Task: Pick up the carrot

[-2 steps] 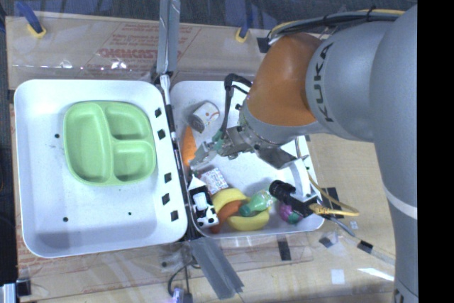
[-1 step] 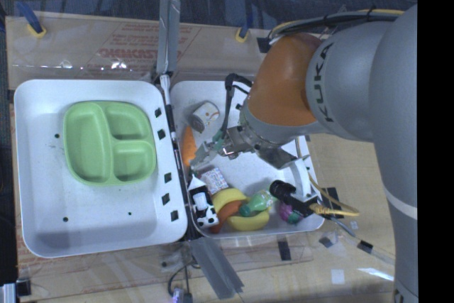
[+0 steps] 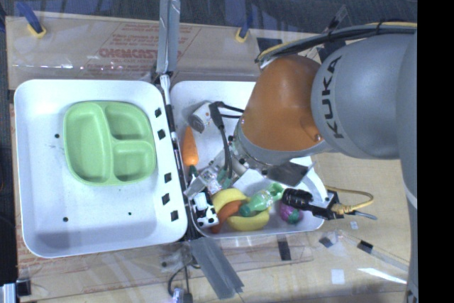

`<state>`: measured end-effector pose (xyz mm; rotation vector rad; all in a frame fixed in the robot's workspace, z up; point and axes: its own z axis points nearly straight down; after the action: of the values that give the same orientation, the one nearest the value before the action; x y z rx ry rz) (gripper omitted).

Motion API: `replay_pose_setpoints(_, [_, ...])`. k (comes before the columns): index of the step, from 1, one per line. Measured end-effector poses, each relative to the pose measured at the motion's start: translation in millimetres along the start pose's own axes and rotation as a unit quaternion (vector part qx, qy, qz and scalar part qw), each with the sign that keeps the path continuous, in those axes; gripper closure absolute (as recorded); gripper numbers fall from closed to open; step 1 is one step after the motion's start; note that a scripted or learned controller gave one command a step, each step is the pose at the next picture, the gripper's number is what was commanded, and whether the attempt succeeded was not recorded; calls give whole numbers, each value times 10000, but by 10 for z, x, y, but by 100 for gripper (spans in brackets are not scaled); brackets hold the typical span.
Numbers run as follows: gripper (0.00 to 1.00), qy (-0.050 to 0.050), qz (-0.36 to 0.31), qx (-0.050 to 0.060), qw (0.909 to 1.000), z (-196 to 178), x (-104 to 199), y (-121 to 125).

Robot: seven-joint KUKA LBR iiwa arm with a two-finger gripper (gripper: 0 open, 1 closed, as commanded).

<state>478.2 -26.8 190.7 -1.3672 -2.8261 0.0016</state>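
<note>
Single fixed overhead camera, looking down at a slant on two shallow white plastic bins (image 3: 28, 152), left one bearing a green compartment tray (image 3: 110, 142); grey arm (image 3: 369, 96) enters right of the bins.

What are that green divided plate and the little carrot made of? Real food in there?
The green plate looks like moulded plastic: one even pale green, soft rounded compartment edges, a matte finish. The carrot seems to be a toy, probably plastic or rubber: flat uniform orange, smooth skin, no roots. It is small here, so that is a guess. Both white bins look like glossy plastic.
</note>
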Motion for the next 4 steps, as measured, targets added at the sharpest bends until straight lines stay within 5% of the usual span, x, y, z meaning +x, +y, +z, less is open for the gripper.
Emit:
replay_pose_setpoints(1, [0, -13, -552, -7, 9985, -6, -684, 946])
replay_pose_setpoints(2, [0, -10, -3371, -4, 9415, -252, 254, 996])
replay_pose_setpoints(3, [0, -17, -4313, -11, 9022, 174, 1290, 2175])
replay_pose_setpoints(4, [0, -3, -4775, -37, 8786, 985, 932, 2851])
